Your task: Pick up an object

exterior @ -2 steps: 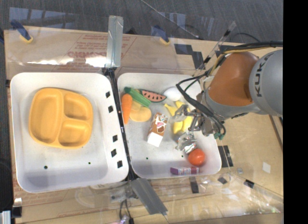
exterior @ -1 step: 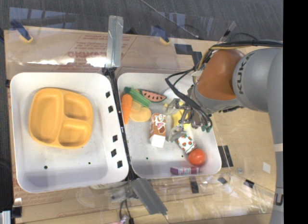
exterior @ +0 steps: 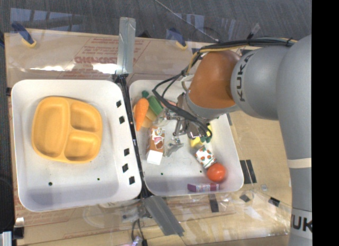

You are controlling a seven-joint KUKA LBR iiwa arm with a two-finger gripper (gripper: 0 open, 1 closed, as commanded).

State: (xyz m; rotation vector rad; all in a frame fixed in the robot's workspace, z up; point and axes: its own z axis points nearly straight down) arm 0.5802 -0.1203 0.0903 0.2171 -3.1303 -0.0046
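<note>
The right bin (exterior: 229,149) holds several small items. An orange carrot (exterior: 140,114) lies at its upper left with a green piece (exterior: 154,103) beside it. Below them lies a brown and orange packet (exterior: 157,138) with a white block (exterior: 154,157) at its lower end. My gripper (exterior: 177,136) hangs low over the middle of this bin, just right of the packet, and its tips are hard to make out. To its right are a yellow item (exterior: 204,134), a white item with red spots (exterior: 205,156) and a red tomato (exterior: 216,172).
A purple bar (exterior: 204,187) lies by the right bin's front wall. The left bin (exterior: 21,176) holds a yellow divided plate (exterior: 66,128). The arm's orange wrist band (exterior: 212,81) covers the right bin's upper right. A taped ridge (exterior: 130,134) separates the bins.
</note>
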